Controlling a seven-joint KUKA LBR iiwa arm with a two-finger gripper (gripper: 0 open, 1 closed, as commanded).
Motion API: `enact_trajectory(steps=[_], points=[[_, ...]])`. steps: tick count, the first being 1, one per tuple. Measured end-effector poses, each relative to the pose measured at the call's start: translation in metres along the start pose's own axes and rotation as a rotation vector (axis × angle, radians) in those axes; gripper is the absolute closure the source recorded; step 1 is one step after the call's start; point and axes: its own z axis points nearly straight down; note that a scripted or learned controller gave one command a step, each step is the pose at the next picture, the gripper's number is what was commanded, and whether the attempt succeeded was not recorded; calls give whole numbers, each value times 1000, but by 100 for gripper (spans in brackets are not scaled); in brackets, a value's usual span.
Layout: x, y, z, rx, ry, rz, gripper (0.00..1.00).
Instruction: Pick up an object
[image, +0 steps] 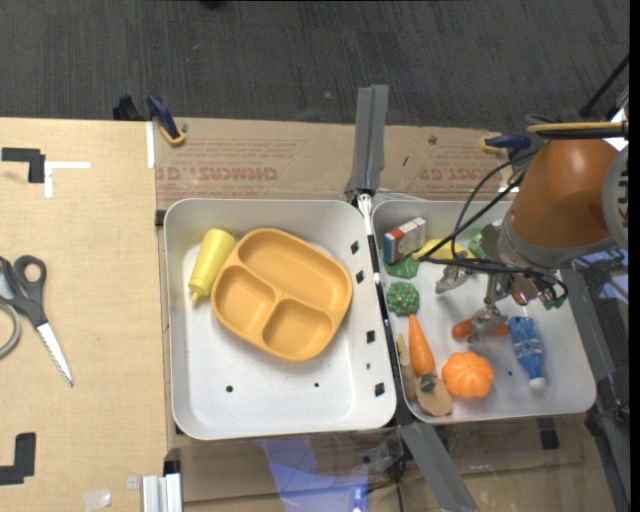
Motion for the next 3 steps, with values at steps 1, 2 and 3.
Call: enact_trajectory(steps=[1,2,3], points=[[-83,-2,0,-1,2,52,0],[-85,-2,-12,2,-7,54,100],[-83,-5,-137,1,-1,17,100]])
